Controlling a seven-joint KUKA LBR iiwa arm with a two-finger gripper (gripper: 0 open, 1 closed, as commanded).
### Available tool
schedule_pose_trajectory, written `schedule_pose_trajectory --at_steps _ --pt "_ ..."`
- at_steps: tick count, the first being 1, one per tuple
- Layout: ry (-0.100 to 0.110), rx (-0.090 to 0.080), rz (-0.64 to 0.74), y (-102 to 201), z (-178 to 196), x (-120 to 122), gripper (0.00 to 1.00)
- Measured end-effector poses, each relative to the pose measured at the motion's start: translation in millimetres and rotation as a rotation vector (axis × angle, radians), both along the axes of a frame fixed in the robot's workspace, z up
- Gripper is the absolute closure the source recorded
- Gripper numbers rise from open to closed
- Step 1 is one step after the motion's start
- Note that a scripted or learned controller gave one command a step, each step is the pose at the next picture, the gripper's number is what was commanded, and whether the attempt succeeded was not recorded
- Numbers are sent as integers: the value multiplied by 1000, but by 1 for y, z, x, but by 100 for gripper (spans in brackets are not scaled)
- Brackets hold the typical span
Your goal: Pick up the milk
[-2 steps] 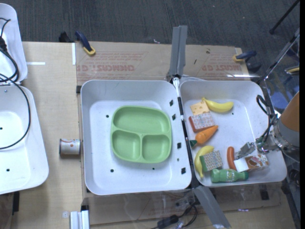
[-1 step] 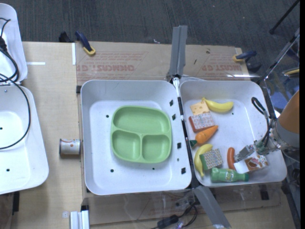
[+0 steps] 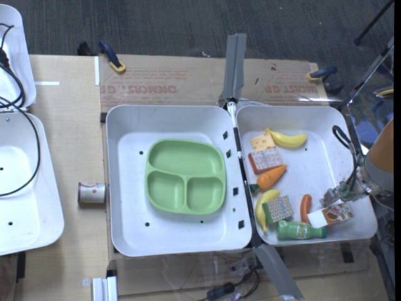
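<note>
The milk carton (image 3: pixel 330 216) lies near the right bin's (image 3: pixel 326 115) front right corner, just beside a green bottle (image 3: pixel 301 231). The gripper (image 3: pixel 339 195) hovers touching its upper edge; jaws' state cannot be told.

Red lettering on the cardboard sheet (image 3: pixel 188 80) reads upside down, apparently "CHEMCO"; other labels are illegible.

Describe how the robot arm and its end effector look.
The arm comes in at the right edge, with an orange band and grey below it. Its end effector is small, built of grey and silvery metal parts, with thin dark cables beside it. Finer markings are too small to read.
</note>
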State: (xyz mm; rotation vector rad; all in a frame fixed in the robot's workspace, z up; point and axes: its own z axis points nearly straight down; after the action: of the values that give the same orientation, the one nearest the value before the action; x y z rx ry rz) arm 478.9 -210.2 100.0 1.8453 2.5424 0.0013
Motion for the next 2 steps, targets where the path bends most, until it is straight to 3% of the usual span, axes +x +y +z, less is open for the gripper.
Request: schedule_pose_trajectory --at_steps 1,2 --pt "0 -2 1 -2 55 31 100" --pt "1 -2 1 -2 54 31 0"
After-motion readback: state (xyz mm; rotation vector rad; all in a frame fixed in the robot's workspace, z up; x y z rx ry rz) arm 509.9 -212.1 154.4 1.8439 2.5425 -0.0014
